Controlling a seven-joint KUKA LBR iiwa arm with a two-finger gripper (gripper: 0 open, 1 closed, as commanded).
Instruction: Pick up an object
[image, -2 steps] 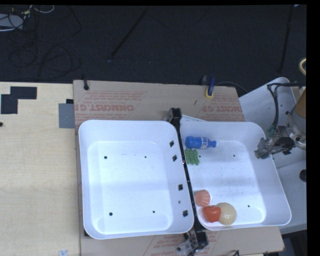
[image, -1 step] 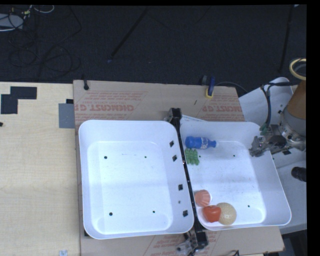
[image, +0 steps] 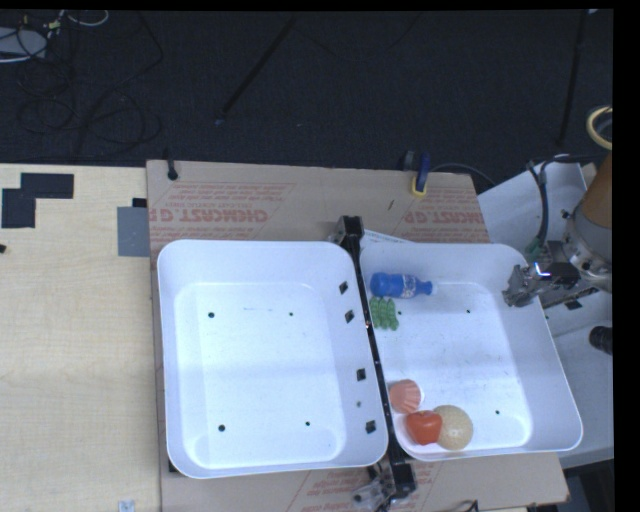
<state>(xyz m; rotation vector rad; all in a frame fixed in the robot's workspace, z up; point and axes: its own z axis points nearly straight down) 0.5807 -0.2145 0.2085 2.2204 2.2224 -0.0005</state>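
Camera view from above: the gripper (image: 528, 281) hangs at the right rim of the right bin (image: 545, 350), toward the frame's right edge, with nothing between its fingers; how far they're parted I cannot tell. Well to its left lie a blue bottle (image: 398, 286) and a green piece (image: 384, 314). Lower down, near the bin's bottom-left corner, sit a pink ball (image: 404, 394), a red fruit (image: 424, 427) and a pale ball (image: 455, 427).

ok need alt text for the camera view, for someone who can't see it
Two shallow white bins sit side by side on a bench; the right bin holds a blue bottle and a green object near its far left corner, and three rounded items, pink, red and cream, at its near left corner. The gripper hovers at that bin's far right edge.
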